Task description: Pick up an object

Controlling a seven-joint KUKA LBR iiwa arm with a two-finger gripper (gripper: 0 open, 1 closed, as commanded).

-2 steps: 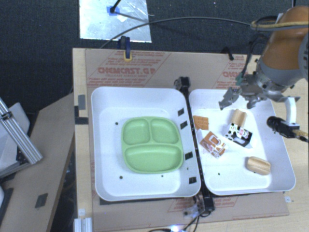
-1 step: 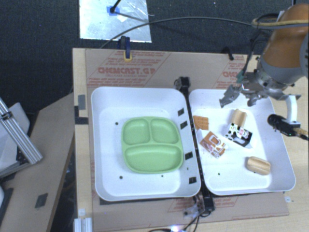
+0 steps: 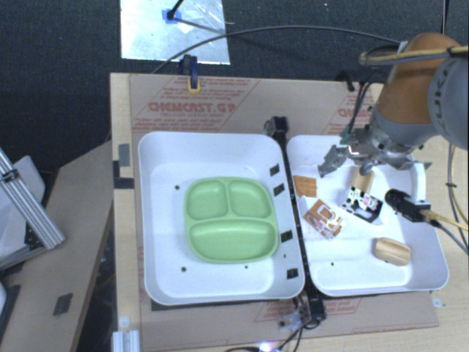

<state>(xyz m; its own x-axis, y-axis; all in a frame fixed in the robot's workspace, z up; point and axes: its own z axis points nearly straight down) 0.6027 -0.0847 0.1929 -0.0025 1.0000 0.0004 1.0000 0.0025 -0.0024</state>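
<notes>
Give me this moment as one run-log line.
gripper over right bin, far side | grasp unconfirmed | contents: tan block, black-and-white item, orange packet, orange-white packet | left bin: green divided plate

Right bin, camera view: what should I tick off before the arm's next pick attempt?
1. Gripper is over the right bin: ok.
2. Gripper already holds something: cannot tell.
3. Pickable things lie in the right bin, namely the tan block, black-and-white item, orange-and-white packet and brown card: ok.
4. Tan block lies apart from the other things: ok.
5. Green divided plate sits in the left bin, away from the gripper: ok.
</notes>
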